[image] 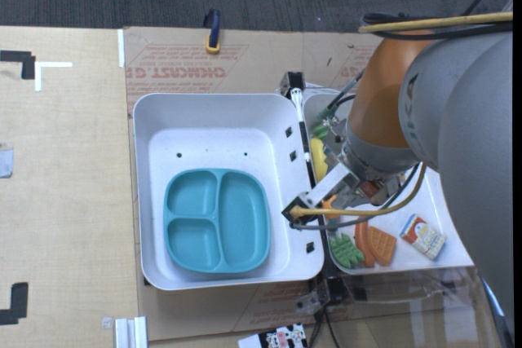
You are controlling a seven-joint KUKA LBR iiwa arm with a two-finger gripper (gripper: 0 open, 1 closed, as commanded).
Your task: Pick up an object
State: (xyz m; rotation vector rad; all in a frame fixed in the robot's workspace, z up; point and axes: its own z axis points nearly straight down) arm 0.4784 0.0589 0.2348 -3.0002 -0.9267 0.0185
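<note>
My tool (359,187) hung low over the right bin (440,257), near its left wall, and my wrist hid it, so I could not tell whether it was released or clenched. Just below it in that bin lay a green toy (347,251), an orange ridged piece (379,244) and a small carton (422,236). A teal divided plate (218,220) sat in the left bin (155,126).

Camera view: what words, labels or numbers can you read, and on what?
Flat brown cardboard sheet: red lettering, upside down, too blurred to read.
Small white, red and yellow carton: print too small to read.
Black-and-white printed tag: pattern only, no legible words.
</note>
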